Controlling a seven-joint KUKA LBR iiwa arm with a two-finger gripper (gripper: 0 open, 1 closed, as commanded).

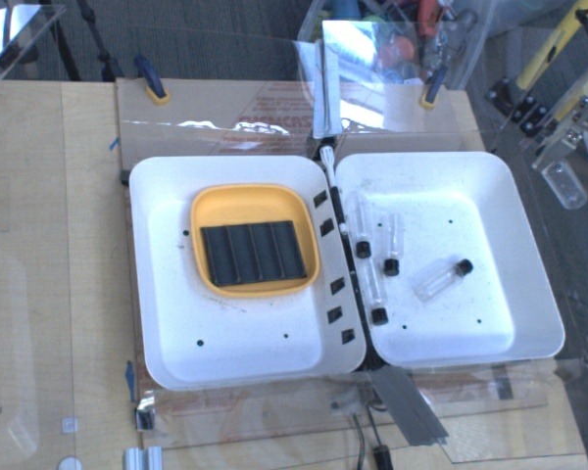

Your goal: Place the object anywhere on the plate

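- Camera view: we are looking down on a yellow plate [208, 213] that is sitting in the left bin [176, 341], slightly towards its far side.
- A dark ridged block [253, 253] is lying flat in the plate's middle, wholly inside the rim.
- We are reading that block as the task's object, so the placing is looking complete to us, with nothing left except the arm's clearing off.
- Several clear vials with black caps are lying loose in the right bin [490, 194]: three are crowding its left wall, and one vial [441, 278] is resting alone near the centre. If one of these is meant instead, the whole job is still waiting.
- We cannot tell how the gripper's jaws are standing.
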